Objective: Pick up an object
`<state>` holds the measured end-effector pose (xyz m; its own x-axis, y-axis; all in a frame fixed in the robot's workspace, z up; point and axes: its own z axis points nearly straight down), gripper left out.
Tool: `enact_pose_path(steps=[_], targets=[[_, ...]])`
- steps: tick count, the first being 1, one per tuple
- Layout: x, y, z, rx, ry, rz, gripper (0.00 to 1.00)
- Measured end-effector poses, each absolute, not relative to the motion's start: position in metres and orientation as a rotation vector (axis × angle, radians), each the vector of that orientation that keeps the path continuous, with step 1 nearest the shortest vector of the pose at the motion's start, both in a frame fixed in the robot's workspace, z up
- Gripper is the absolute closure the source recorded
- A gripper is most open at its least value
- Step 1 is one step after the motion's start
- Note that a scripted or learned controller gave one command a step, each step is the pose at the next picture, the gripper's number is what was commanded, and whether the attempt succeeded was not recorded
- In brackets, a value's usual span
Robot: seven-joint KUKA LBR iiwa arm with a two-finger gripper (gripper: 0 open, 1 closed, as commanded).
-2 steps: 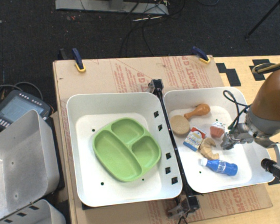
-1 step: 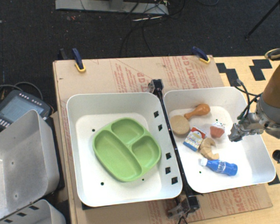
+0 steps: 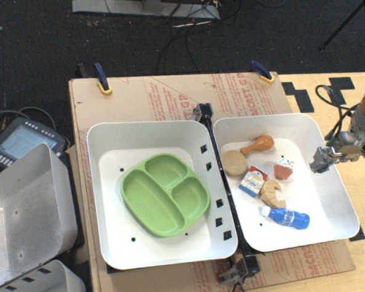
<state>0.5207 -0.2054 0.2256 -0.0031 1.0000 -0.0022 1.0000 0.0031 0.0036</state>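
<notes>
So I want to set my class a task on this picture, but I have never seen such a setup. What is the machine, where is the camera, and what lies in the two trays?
One camera looks down at a slant on a bench. The grey robot arm reaches in from the right; its two-finger gripper hangs over the right edge of the right white bin, holding nothing. That bin holds toy food: a brown drumstick, a round tan biscuit, a small red-and-white carton, a red-and-white piece, a tan croissant and a blue-and-white bottle. The left white bin holds a green divided plate.

Green divided plate, white bins, blue-and-white bottle.
</notes>
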Motion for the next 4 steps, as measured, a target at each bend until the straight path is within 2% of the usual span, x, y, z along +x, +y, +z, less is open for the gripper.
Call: enact_pose_path(steps=[1, 2, 3, 4], targets=[[0.522, -0.206, 0.269, 2.213, 2.222, 0.002, 1.0], [0.538, -0.156, 0.275, 2.213, 2.228, 0.002, 1.0], [0.548, -0.102, 0.259, 2.214, 2.231, 0.0, 1.0], [0.556, -0.05, 0.262, 2.215, 2.228, 0.0, 1.0]])
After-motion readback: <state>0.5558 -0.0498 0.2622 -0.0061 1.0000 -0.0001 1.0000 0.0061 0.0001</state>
